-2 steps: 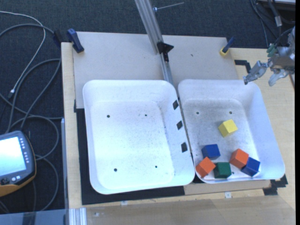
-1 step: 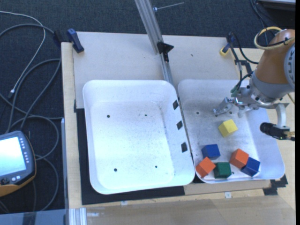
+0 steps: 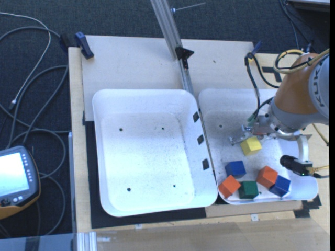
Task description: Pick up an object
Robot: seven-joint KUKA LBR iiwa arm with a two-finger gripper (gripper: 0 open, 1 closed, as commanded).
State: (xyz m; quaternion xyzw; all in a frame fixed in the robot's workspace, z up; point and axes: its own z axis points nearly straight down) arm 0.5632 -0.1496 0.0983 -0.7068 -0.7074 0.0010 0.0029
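Beside the yellow block (image 3: 251, 146) in the right bin (image 3: 225, 106), the gripper (image 3: 245, 135) hangs at the block's upper-left edge; whether its fingers are apart or together, I cannot tell. Approaching off-centre, it may nudge the block toward the blue block (image 3: 235, 168).

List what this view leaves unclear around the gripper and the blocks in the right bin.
- Gripper: small and partly under the arm's wrist in the camera view; its grip state is unreadable.
- Yellow block: right beside the gripper; contact or a gap cannot be told, too small.
- Green block: its near side sits behind the right bin rim.
- Blue block by the rim: partly covered by the orange block.
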